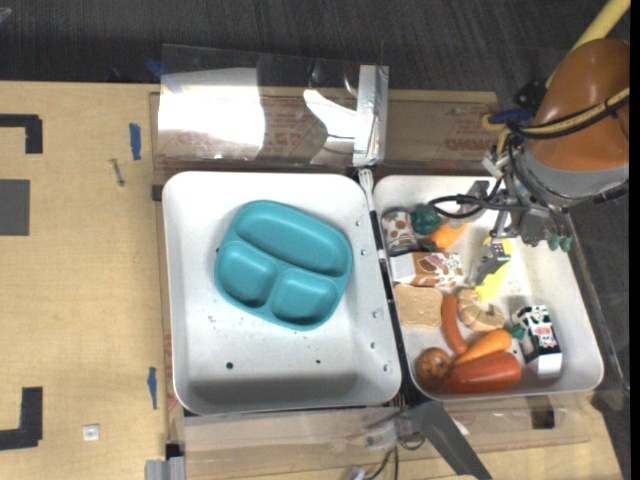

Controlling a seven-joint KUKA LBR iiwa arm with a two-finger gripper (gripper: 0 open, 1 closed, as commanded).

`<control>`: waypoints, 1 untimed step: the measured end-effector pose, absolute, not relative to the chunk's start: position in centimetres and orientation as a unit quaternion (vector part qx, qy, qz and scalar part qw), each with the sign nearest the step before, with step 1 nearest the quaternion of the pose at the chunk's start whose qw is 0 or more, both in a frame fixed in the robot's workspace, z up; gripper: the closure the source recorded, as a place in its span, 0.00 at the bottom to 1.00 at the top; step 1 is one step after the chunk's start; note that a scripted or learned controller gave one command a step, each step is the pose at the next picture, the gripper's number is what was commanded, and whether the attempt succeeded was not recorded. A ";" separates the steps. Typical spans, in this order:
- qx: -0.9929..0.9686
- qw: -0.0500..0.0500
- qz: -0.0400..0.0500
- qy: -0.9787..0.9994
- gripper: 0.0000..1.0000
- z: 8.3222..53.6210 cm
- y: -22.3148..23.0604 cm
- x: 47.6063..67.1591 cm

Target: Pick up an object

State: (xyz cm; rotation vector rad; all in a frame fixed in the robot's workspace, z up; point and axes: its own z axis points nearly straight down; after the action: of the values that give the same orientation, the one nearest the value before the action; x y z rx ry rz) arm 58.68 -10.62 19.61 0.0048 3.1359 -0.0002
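- Camera view has the left bin (190,358) as the largest thing, holding a teal divided plate (284,262) near its middle.
- The right bin (580,353), the landmark here, sits just beside it and holds a clutter of toy food.
- The arm (585,108) reaches over the right bin's far right corner, orange band uppermost.
- The gripper (492,260) hangs over the bin's middle; its jaw state cannot be told from this angle, and nothing is visibly held.
- An orange-red pepper (482,370) lies along the bin's near wall, long axis running left to right, towards the viewer from the gripper.
- A carrot (486,345) lies just beyond it, slanted.
- A sausage (452,322) lies left of the carrot, nearer the gripper.
- A cow-patterned carton (538,334) stands near the bin's right wall.
- Likely the nearest pick is straight down, among the pale pieces under the gripper.
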 end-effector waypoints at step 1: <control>0.024 0.020 -0.002 0.999 0.00 11.8 -11.0 55.4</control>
State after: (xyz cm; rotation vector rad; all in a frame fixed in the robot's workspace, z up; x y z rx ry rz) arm 55.42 -11.03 11.81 0.0757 3.1005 -0.0060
